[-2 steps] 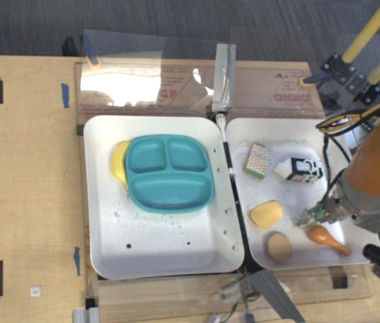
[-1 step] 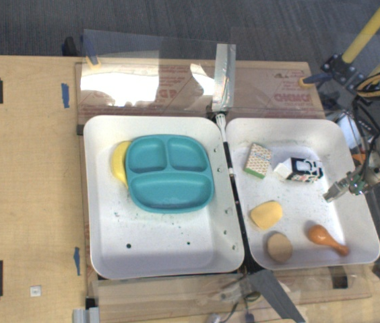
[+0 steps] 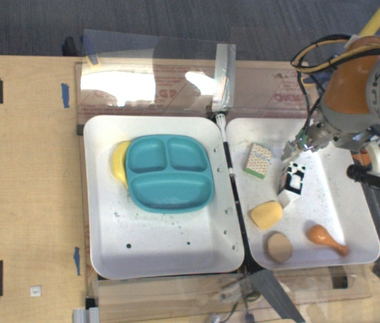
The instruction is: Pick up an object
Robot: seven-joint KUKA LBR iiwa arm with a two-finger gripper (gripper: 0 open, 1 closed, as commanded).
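The gripper (image 3: pixel 294 175), black with white markings, hangs low in the right bin (image 3: pixel 352 200); whether its jaws are apart cannot be told; just below it lies a pale yellow wedge (image 3: pixel 266 214), beside a tan rounded object (image 3: pixel 279 246), an orange drumstick-shaped toy (image 3: pixel 325 237) and a small patterned box (image 3: pixel 259 160); a teal divided tray (image 3: pixel 170 172) fills the left bin (image 3: pixel 102 200).

A divided tray (image 3: pixel 170 172) lay in the left bin (image 3: pixel 102 247); in the right bin (image 3: pixel 358 207), a small box (image 3: pixel 259 160) sat behind a wedge (image 3: pixel 266 214) and a ball (image 3: pixel 279 246).
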